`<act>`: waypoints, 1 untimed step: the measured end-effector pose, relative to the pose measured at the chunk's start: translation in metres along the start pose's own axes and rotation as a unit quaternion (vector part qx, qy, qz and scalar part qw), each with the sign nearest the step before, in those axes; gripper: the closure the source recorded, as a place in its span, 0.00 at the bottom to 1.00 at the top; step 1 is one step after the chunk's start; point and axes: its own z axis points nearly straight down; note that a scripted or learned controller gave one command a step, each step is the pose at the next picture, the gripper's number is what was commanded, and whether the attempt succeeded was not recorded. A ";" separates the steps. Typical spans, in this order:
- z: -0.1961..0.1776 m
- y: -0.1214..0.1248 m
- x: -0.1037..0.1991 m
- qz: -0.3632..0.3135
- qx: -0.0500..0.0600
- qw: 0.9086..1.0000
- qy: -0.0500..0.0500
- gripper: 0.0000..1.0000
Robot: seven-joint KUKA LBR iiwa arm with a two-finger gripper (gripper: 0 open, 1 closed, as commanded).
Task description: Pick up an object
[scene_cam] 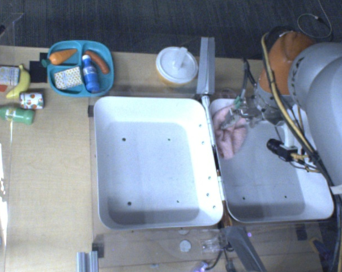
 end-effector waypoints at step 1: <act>-0.002 -0.051 -0.013 -0.057 0.000 0.998 0.000 0.00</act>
